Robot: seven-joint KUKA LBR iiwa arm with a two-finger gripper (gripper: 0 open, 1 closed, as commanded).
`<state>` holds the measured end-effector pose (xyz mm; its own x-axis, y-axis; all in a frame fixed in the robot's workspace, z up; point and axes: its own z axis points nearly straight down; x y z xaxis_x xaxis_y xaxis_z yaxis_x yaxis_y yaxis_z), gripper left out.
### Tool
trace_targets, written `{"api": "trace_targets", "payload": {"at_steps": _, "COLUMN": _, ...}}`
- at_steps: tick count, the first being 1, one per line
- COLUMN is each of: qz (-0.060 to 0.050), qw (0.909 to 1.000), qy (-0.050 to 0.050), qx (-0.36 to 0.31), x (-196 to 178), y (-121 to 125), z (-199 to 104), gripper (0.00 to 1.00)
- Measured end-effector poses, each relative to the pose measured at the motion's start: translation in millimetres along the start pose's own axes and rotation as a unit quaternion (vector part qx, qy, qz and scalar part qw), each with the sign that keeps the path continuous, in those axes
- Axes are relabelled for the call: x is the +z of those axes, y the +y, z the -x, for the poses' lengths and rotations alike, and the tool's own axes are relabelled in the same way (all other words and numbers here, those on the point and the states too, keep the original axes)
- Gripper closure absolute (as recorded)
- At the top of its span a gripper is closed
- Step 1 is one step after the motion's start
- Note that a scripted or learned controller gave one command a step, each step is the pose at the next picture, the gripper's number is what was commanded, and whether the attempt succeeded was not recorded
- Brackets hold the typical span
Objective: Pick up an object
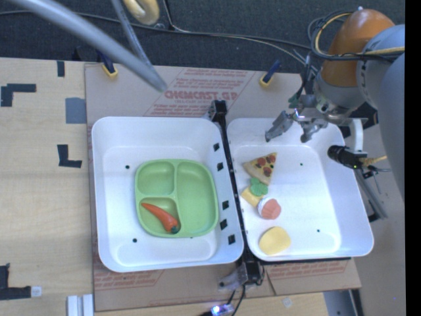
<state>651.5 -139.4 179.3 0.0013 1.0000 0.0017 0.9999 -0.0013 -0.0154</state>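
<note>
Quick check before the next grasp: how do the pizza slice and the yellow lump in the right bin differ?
The pizza slice is a flat triangle with red and green toppings; the yellow lump is rounded and plain. The pizza slice lies toward the bin's far end, nearer the tool; the yellow lump sits at the near end. Both rest untouched on the floor of the right bin, left of its centre.

A pale wooden bench [39, 196] carries a cardboard sheet [197, 87], with dark carpet [263, 12] beyond it.
</note>
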Motion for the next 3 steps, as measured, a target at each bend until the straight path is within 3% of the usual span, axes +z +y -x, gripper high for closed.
{"api": "trace_targets", "payload": {"at_steps": 1, "qz": 0.007, "qw": 1.0, "qy": -0.001, "qx": -0.001, "x": -8.7, "y": 3.3, "z": -0.3, "gripper": 0.0}}
{"api": "trace_targets", "payload": {"at_steps": 3, "qz": 0.005, "qw": 1.0, "qy": -0.002, "qx": -0.001, "x": 91.7, "y": 2.5, "z": 6.4, "gripper": 0.0}}
